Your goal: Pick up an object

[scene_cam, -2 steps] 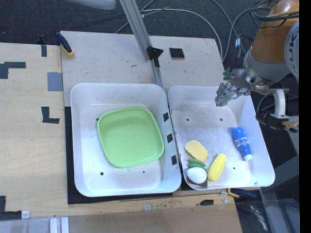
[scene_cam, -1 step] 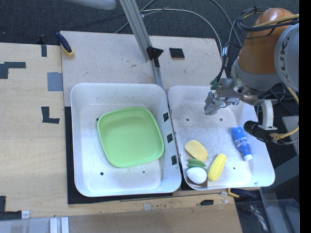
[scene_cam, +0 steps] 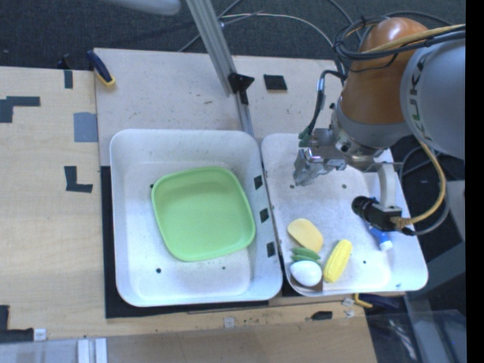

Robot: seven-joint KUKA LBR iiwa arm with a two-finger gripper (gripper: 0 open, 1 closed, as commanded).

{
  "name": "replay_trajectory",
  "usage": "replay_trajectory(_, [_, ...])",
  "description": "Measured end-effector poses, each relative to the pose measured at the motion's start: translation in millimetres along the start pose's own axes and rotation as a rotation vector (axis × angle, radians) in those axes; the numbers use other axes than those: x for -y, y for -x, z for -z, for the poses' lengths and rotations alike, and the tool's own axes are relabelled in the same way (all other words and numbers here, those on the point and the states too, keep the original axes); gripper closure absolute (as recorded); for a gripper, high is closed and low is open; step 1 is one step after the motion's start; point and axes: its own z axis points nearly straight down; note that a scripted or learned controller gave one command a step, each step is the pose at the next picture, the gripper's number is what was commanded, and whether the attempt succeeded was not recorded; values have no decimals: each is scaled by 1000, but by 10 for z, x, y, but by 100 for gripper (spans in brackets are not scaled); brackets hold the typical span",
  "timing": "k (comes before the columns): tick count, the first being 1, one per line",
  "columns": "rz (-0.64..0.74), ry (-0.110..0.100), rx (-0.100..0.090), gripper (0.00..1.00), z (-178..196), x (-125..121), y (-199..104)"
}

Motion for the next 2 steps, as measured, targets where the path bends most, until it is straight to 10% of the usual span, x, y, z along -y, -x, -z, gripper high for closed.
replay_trajectory(2, [-1, -2, 1, 100, -235, 391, -828])
